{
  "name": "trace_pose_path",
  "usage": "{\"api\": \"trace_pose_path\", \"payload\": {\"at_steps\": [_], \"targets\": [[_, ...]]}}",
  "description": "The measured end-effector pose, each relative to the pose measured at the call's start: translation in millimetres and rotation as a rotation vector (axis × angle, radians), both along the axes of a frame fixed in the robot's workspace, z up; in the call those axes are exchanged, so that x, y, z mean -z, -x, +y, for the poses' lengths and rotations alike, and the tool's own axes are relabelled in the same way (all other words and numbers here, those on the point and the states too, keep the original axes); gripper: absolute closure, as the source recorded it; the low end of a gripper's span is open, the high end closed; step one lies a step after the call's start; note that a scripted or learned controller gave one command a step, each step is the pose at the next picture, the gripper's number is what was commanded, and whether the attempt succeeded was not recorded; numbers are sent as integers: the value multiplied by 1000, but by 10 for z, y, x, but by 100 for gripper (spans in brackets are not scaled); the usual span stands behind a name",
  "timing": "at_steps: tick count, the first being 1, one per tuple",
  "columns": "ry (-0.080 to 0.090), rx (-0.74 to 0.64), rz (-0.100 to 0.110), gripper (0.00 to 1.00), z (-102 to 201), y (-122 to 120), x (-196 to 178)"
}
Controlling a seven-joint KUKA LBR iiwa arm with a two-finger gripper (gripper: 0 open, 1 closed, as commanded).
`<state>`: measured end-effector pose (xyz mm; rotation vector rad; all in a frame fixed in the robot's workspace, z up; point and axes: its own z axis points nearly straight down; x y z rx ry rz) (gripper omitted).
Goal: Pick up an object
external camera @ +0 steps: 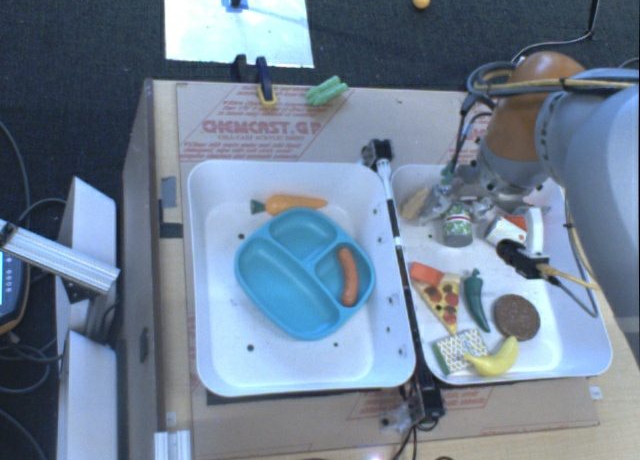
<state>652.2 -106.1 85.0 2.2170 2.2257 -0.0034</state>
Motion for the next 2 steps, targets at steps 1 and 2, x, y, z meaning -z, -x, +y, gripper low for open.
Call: {"api": "trace_pose_path", "payload": {"at_steps": [1,2], "targets": [[-1,-2,-5,100,8,-14,-108],[-2,0,-5,100,659,627,-1003]]}}
